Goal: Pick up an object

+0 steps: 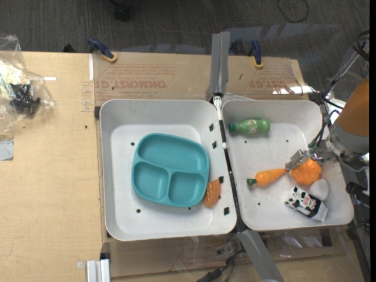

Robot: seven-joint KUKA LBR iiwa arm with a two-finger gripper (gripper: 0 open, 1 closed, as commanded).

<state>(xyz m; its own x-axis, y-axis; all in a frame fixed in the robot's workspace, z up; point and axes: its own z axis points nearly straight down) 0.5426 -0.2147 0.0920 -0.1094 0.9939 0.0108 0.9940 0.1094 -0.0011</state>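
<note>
In the right bin (276, 219) a green bottle (249, 126) lies on its side near the back. A carrot (268, 177) lies in the middle, its green tip pointing left. Right of it sit an orange round fruit (308, 173), a white rounded object (319, 188) and a black-and-white patterned item (304, 202). My gripper (296, 160) reaches in from the right and hangs low at the carrot's thick end, close against the upper left of the orange fruit. Nothing visibly hangs from it.
The left bin (117, 175) holds a teal divided plate (170, 170) with a brown bread-like piece (212, 192) at its right edge. The arm's orange band (358, 113) stands over the right bin's right wall. A plastic bag (20, 93) lies far left on the bench.
</note>
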